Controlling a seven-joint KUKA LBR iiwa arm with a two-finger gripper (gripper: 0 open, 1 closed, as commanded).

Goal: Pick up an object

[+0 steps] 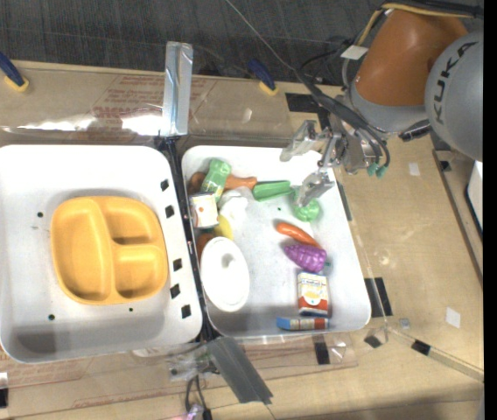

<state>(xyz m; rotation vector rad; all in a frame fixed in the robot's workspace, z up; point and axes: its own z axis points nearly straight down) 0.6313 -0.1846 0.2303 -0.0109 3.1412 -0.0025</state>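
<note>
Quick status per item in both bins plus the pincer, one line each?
Yellow divided tray: flat in left bin, compartments hold nothing.
White round lid: flat, right bin, left side.
Purple grapes toy: lying loose.
Orange carrot toy: lying loose.
Small carton: lying on its side.
Marker: lying along front wall.
Green toy: lying directly under the pincer.
Pincer: over right bin's back right, grip unclear.

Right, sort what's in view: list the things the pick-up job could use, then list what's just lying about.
For the job:
claw
green plastic toy under the claw
orange toy carrot
purple ridged toy
small orange-and-white carton
white round lid

Lying about:
yellow divided plastic tray
left white bin
blue clamp
</note>
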